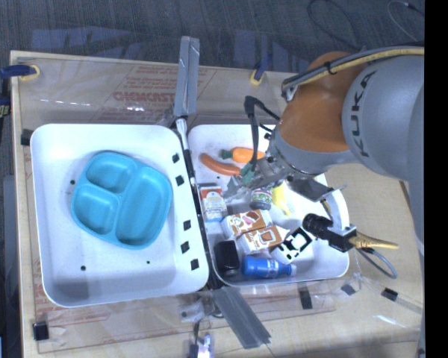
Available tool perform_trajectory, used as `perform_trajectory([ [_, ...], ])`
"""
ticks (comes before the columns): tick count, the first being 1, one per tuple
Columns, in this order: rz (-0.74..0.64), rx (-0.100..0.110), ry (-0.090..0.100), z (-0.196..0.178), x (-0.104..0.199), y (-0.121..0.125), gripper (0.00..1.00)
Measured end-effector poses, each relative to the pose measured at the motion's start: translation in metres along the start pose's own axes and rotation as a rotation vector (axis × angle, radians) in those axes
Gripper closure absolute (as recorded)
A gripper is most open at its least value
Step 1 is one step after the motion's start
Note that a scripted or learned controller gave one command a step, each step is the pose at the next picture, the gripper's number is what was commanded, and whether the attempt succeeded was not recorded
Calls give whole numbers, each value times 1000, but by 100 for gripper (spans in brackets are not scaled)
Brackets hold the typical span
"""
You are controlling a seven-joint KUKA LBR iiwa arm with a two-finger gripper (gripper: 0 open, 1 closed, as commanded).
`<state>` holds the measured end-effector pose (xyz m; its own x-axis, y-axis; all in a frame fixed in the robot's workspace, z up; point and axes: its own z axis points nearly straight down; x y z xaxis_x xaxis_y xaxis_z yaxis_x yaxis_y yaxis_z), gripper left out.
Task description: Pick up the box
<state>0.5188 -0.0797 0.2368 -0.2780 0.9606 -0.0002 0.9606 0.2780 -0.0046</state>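
Bottle (267, 266): blue, lying nearest, just below the box.
Box (254, 228): brown and white, in right bin (218, 136), crowded.
Gripper (243, 184): just above box; opening hidden, cannot tell.
Risk: neighbours likely snag; grip may slip.

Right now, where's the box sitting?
In the camera view, the box lies in the right bin, toward its front, just behind the blue bottle and right of the small carton, below the claw.

Right bin's (209, 136) far side hidden under the arm (358, 118)
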Motion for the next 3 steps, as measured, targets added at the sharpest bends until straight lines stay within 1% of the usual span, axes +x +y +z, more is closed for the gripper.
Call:
perform_trajectory([
  [1,-87,1,2,87,-36,-43,100],
  [2,26,-1,0,13,30,-5,100],
  [3,100,-2,0,-21,-25,-33,100],
])
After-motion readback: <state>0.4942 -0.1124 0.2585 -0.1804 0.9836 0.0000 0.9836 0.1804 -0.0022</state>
